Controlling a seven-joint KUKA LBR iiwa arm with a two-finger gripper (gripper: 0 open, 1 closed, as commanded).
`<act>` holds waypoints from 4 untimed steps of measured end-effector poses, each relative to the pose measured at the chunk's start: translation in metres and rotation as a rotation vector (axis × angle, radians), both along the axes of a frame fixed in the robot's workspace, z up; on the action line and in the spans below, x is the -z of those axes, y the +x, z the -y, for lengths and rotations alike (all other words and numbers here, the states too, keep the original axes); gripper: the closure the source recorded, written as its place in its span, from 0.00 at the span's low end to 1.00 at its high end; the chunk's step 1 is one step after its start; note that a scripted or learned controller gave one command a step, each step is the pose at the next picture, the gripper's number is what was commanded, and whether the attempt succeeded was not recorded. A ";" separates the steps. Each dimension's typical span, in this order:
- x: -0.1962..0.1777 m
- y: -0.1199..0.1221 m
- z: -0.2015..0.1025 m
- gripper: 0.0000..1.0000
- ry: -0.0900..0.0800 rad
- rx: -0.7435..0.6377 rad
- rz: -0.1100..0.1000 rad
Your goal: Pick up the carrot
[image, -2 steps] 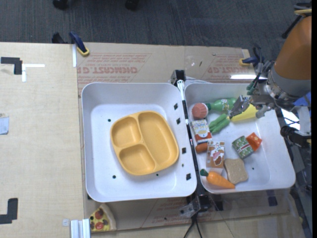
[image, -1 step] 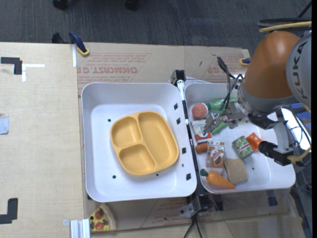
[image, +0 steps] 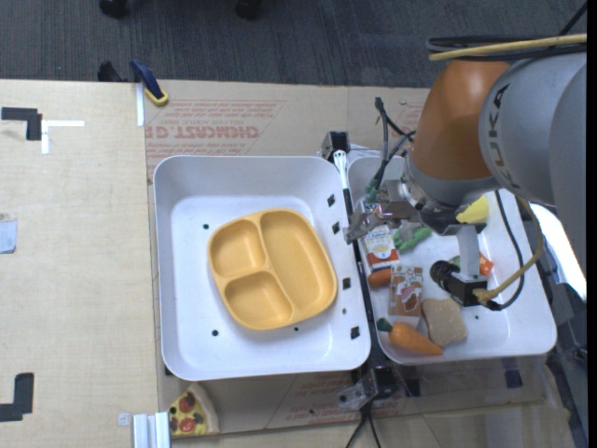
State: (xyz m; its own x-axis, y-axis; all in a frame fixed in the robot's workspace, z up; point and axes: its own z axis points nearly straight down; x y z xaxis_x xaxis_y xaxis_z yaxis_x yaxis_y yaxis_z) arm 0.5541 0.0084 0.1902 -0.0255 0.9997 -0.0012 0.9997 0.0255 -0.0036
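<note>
While the arm reached in from the right, the scene stood as follows.

Arm: the grey arm (image: 522, 91) with its orange band (image: 457, 119) hung over the right bin (image: 532, 329), covering much of that bin's upper half.
End effector: the end effector (image: 373, 220) sat low over the right bin's left edge, just beside the wall shared with the left bin; whether it was spread or pressed together could not be told, as the wrist and cables hid it.
Carrot: the carrot (image: 410, 340) lay on its side near the front left corner of the right bin, green tip toward the left, well apart from the end effector and not held.
Neighbours of the carrot: a tan bread-like piece (image: 445, 323) touched or nearly touched it on the right; a brown snack packet (image: 406, 292) lay just above it.
Other items in right bin: a small white-and-red carton (image: 380, 245) under the end effector, a green piece (image: 413, 239), a yellow piece (image: 474, 211) by the arm.
Left bin: the left bin (image: 187, 250) held a yellow divided plate (image: 270, 269) with three compartments.
Table: a toy pizza slice (image: 189, 414) lay on the table (image: 65, 278) in front of the left bin.
</note>
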 end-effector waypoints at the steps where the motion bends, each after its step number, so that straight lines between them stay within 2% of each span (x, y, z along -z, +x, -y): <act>1: 0.000 -0.063 -0.067 0.00 0.000 -0.059 0.000; 2: -0.001 -0.026 -0.011 0.00 -0.001 -0.105 0.004; 3: 0.000 -0.076 -0.062 0.00 0.001 -0.213 0.001; 4: 0.097 -0.030 -0.103 0.00 0.008 -0.237 0.008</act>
State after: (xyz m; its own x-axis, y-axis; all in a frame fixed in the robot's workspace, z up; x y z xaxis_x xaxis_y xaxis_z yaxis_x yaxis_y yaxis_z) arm 0.5240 0.1110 0.0931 -0.2595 0.9657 0.0057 0.9657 0.2595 0.0058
